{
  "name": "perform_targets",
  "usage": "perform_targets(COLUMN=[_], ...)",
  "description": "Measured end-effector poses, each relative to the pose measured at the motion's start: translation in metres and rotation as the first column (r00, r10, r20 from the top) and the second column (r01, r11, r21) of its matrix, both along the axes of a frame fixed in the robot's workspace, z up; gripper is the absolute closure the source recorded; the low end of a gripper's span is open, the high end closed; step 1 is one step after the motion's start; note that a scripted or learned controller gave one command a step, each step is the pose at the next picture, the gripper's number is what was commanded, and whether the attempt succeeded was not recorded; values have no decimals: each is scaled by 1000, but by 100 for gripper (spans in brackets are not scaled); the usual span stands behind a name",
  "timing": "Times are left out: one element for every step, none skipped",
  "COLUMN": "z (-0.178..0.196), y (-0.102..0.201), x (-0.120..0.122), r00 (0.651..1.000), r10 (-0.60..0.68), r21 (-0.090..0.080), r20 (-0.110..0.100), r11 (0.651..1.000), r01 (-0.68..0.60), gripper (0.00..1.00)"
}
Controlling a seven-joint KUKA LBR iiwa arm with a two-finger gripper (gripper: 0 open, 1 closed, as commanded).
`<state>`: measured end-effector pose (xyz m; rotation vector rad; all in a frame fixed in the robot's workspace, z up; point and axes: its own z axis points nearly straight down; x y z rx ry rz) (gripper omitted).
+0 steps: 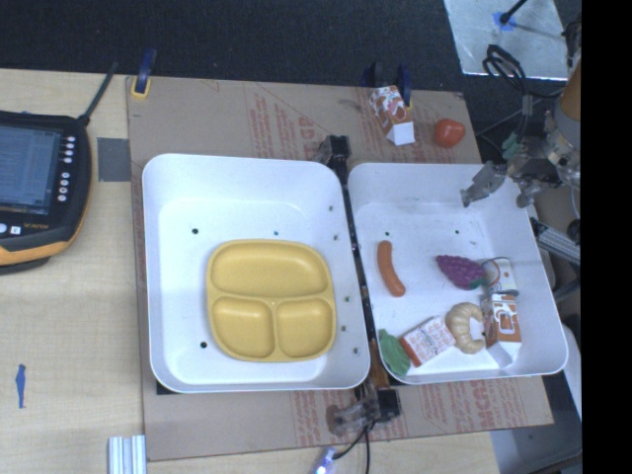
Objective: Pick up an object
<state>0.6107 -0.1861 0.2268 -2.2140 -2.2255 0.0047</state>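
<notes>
The right bin (444, 191) holds an orange sausage (391, 268), a bunch of purple grapes (460, 271), a beige pastry ring (466, 326), a red-and-white carton (428, 341), a second small carton (505, 316) and a green piece (393, 352). My gripper (502, 188) hangs over the bin's far right corner, above and to the right of the grapes. It is open, with its two fingers spread and nothing between them.
The left bin (178, 196) contains a yellow divided plate (271, 299). Behind the right bin lie a red tomato (449, 132) and a small carton (392, 110). An orange-edged control tablet (35, 181) sits at the far left of the bench.
</notes>
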Motion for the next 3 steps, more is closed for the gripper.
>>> perform_targets(z=[-79, -127, -115], y=[70, 91, 89], x=[18, -19, -18], r00=[1000, 1000, 1000], r10=[2, 0, 0], r21=[1, 0, -2], r20=[-4, -3, -3], r11=[1000, 1000, 1000], r01=[-2, 0, 0], gripper=[0, 0, 100])
